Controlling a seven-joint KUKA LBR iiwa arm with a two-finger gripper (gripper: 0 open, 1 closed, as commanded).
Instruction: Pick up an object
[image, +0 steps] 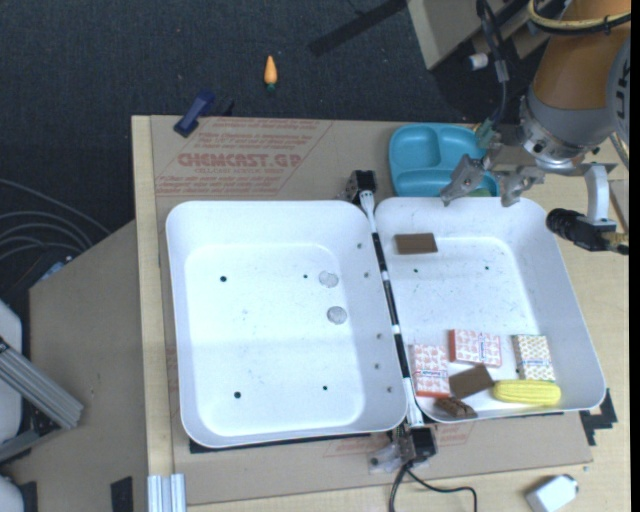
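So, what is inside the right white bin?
The right bin holds a brown block near its far side, and three patterned boxes, a yellow corn cob and a brown piece near the front. What lies under them is covered.

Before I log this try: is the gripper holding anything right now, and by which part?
Nothing is held. The gripper hangs with fingers spread above the right bin's far edge.

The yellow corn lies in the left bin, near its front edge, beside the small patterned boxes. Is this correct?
Not quite. The camera view shows the yellow corn in the right bin, not the left, near its front edge beside the small patterned boxes.
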